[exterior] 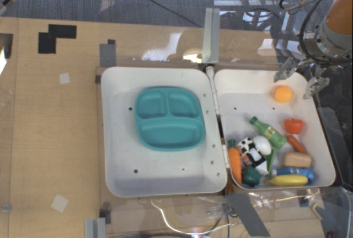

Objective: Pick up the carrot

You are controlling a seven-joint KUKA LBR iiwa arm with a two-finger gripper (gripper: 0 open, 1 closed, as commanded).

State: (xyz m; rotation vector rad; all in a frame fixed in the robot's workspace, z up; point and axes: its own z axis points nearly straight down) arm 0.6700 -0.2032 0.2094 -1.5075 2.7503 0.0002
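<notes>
We are hovering with jaws [300, 78] spread wide and gripping nothing; the tapered orange carrot [235, 164] is lying well below-left, beyond a round orange ball [283, 94] and green bottle [267, 132].

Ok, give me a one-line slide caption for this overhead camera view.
Open hand poised above the right bin's far corner, carrot lying untouched at its near-left edge, teal tray in the left bin.
</notes>
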